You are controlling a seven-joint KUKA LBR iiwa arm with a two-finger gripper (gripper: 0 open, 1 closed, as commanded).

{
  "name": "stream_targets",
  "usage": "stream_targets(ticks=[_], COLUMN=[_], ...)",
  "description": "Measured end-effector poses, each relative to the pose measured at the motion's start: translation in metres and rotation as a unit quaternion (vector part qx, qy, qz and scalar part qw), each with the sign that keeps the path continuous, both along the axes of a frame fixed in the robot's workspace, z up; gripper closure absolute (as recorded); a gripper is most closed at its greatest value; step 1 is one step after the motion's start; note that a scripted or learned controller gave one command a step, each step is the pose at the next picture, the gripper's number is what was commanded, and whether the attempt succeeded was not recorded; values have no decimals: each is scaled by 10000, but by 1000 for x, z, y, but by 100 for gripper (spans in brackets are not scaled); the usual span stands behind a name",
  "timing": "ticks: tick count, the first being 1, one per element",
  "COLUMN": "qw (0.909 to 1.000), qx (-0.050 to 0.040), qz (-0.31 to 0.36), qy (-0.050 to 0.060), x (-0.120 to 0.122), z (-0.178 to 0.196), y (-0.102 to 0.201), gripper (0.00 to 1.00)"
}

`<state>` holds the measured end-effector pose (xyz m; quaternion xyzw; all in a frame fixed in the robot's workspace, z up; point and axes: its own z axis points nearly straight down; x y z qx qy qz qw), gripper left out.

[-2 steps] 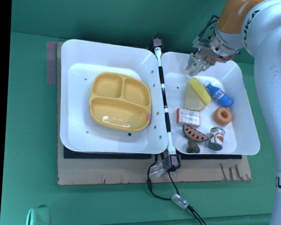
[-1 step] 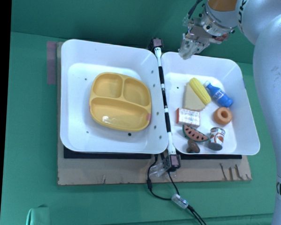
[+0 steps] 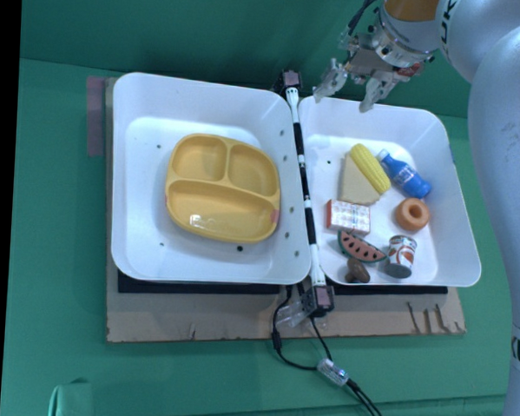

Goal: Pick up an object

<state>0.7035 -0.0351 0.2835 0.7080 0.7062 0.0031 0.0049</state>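
On the left, the left bin held a yellow divided plate, lying flat near its middle; it looked like stiff, light plastic, broad and low, with only its thin rim to pinch, so it was judged a poor thing to lift. Between the bins ran a black-and-white bar. In the right bin lay the small toys, close together: a box with a printed face, a watermelon slice and a brown piece towards its near left, a pale wedge with a corn cob resting along it, then a blue bottle, an orange doughnut and a small can further right. All seemed light, hard and rather smooth; the doughnut, standing apart from its neighbours, probably offered the cleanest hold across its ring, while the bottle might roll. The claw hung above the far rim of the right bin with its fingers spread wide and nothing between them. The bins sat on a cardboard sheet upon the green-covered table, cables trailing at the front.
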Motion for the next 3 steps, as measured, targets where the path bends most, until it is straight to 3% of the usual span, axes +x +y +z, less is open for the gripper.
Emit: stream_targets(ticks=[1, 3], qw=[10000, 9999], qx=[11, 35], qz=[8, 24], qy=[89, 100], x=[-2, -2], z=[-92, -97], y=[-54, -58], gripper=[0, 0])
